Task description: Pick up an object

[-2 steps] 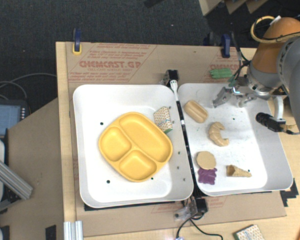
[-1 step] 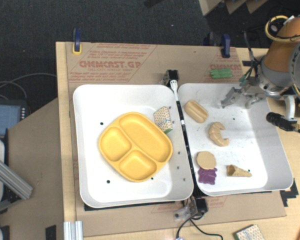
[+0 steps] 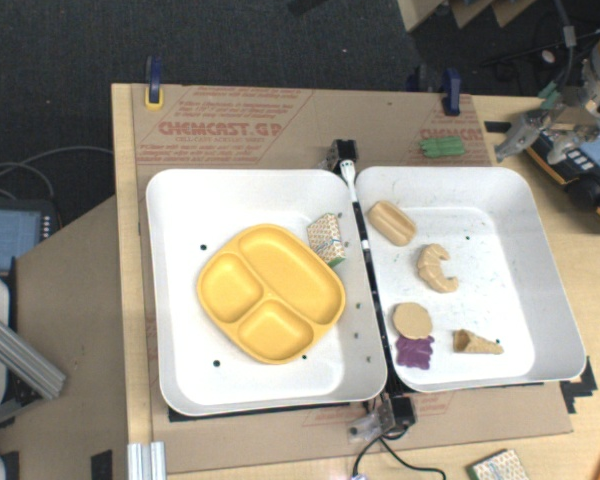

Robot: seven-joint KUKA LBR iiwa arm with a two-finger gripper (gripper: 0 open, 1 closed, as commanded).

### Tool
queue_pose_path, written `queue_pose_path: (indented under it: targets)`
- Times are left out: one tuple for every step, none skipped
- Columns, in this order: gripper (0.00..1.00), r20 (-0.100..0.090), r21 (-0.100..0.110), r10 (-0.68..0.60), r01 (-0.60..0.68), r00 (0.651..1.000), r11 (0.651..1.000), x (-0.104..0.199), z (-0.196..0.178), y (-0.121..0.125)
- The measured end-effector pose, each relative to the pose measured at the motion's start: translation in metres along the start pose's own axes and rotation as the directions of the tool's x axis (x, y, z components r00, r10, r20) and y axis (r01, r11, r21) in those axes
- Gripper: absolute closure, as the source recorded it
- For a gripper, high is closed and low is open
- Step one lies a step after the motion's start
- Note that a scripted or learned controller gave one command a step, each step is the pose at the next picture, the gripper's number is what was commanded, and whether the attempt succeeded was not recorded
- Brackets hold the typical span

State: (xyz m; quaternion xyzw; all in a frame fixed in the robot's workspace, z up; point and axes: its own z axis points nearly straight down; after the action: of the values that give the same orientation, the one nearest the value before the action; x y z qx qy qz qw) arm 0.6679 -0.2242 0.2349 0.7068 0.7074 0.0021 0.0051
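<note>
We are looking down on two white bins set side by side, and we are judging the pick as not yet begun: every object is lying loose in a bin and nothing is lifted.

The left bin is carrying a yellow tray near its middle, with a small patterned packet touching the tray's far right edge, close to the bin's right wall.

The right bin is holding five small pieces. A roll is lying near the far left corner, a croissant is sitting near the middle, a round cookie is resting by the left wall with a purple piece touching its near side, and a wedge is lying toward the near edge.

We cannot tell the gripper's state or what, if anything, it has hold of.

For the next move, we are thinking the croissant or the roll is the easiest target, since each is lying apart from its neighbours. The cookie and purple piece are crowding each other against the wall.

The packet is partly hidden by the tray's rim, and the purple piece is too small to identify.
</note>
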Motion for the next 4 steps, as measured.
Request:
queue_pose_path:
  targets:
    - [0.0,-0.009,0.021,0.006,-0.006,1.0,1.0,0.014,0.021,-0.133]
    - [0.0,-0.002,0.0,-0.005,0.005,1.0,1.0,0.049,0.151,-0.044]
    - [0.0,-0.007,0.016,0.0,0.0,1.0,1.0,0.097,0.149,-0.088]
    - [0.0,-0.002,0.004,-0.002,0.002,1.0,1.0,0.106,0.149,-0.021]
